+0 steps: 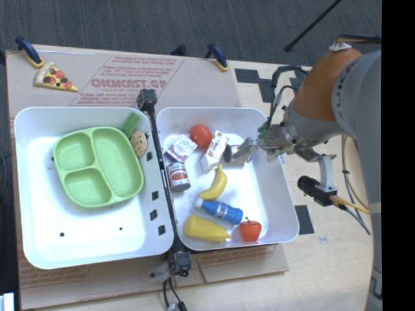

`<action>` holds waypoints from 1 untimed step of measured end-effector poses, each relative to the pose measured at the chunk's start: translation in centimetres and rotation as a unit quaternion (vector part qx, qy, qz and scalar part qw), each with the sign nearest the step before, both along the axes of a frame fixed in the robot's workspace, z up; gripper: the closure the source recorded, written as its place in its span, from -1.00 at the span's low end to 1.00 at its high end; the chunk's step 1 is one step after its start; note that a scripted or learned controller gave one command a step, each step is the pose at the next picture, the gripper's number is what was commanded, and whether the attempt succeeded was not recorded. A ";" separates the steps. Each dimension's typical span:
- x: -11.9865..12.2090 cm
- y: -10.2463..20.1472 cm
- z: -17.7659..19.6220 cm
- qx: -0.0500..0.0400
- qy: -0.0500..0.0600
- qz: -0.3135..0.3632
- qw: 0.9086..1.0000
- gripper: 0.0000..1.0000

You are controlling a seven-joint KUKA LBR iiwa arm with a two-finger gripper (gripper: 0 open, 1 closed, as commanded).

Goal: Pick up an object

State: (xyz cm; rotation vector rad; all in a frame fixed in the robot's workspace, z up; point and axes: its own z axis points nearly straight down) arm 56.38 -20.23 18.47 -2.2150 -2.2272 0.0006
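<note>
The right bin (280,193) holds several objects: a red tomato (200,135), a white packet (216,149), a small white-and-red carton (179,149), a can (177,175), a banana (216,183), a blue bottle (222,210), a yellow piece (205,229) and a red strawberry-like piece (250,229). My gripper (237,155) reaches in from the right and hangs over the bin's upper right part, just right of the white packet and above the banana. Nothing shows between its fingers.
The left bin (39,232) carries a green divided plate (98,165) with a cookie (138,142) at its right edge. A toy pizza slice (54,78) lies on the cardboard behind the bins. A black divider (159,173) runs between the bins.
</note>
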 end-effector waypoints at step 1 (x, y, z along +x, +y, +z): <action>-6.1 1.7 -9.4 0.001 0.002 0.001 1.000 -1.00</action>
